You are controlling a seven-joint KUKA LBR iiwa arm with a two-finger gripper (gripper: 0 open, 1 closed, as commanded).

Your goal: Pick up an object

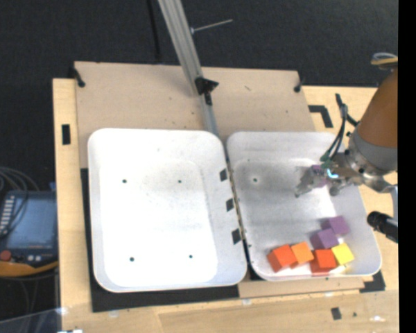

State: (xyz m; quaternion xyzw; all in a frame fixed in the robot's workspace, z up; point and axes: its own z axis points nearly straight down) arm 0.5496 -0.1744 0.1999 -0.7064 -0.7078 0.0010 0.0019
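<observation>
Hovering over the right shallow white plastic bin (263, 151), the grey two-finger gripper (317, 181) has nothing visible between its jaws; whether they stand wide or narrow I cannot tell. The pick looks not yet done. Clustered in that bin's near right corner lie six small blocks: three orange (283, 257), two purple (325, 238), one yellow (343, 254).
</observation>
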